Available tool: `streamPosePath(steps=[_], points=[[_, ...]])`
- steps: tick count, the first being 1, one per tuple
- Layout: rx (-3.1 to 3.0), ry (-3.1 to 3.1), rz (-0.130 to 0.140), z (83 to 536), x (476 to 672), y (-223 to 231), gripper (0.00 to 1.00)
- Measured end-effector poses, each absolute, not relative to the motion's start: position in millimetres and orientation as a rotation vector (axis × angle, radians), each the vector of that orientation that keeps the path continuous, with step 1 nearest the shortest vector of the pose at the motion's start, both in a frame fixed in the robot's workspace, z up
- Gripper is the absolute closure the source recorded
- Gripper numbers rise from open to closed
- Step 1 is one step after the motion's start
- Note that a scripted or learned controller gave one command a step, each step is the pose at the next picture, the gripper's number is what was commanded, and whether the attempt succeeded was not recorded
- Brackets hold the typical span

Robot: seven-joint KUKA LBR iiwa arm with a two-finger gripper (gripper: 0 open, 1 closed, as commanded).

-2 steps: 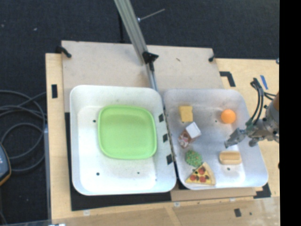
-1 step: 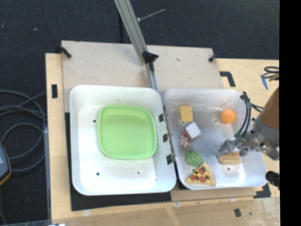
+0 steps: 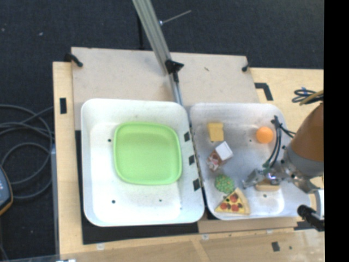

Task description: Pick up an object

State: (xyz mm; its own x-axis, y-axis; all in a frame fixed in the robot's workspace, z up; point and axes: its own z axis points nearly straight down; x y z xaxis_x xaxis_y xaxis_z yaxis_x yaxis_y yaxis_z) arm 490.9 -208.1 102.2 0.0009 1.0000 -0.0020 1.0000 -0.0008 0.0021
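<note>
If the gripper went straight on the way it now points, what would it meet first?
Probably the green broccoli-like toy: the gripper points left across the right white bin, though depth is unclear.

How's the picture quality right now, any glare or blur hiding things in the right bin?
Camera view: lighting is even and soft, with the white bins bright but not washed out; the right bin has its toys readable, though the picture is slightly soft overall; around the gripper detail is too blurred and small to make out.
</note>
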Motion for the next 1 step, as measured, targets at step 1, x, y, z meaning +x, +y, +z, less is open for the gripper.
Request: streamPosePath(steps=[1], points=[[2.22,2.216,0.004,114.1,491.8,-208.5,1.0]])
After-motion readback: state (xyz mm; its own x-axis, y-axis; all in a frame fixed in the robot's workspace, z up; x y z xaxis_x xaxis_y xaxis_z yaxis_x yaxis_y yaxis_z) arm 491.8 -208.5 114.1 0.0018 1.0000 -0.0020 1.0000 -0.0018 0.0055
